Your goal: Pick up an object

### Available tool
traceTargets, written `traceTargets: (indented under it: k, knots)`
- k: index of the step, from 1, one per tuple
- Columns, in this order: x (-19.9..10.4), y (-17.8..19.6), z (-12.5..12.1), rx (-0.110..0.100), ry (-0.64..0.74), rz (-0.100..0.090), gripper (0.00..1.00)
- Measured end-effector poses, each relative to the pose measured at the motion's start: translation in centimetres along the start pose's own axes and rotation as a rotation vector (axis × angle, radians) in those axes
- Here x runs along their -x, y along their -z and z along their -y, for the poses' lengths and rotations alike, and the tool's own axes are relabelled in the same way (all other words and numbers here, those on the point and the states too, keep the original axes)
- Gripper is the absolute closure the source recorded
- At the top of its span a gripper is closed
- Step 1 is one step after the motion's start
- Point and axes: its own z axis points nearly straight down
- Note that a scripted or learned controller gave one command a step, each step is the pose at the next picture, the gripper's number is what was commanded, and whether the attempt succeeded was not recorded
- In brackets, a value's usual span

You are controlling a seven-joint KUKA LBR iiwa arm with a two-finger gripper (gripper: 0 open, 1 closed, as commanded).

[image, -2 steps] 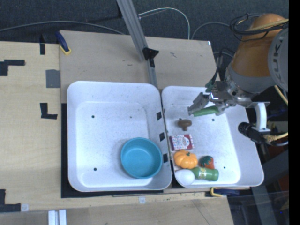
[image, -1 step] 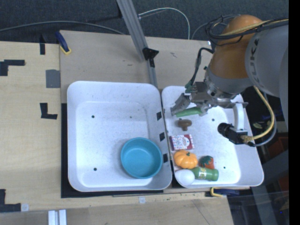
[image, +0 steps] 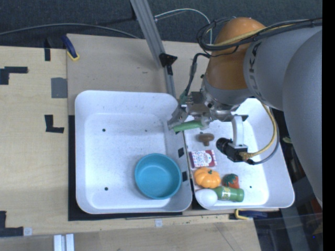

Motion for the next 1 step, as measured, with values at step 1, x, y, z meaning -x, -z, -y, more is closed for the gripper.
traceTargets:
  k: [1]
  knots:
    - [-5.42, -1.21, -0.48, 0.001, -0.001, 0.001, 1.00]
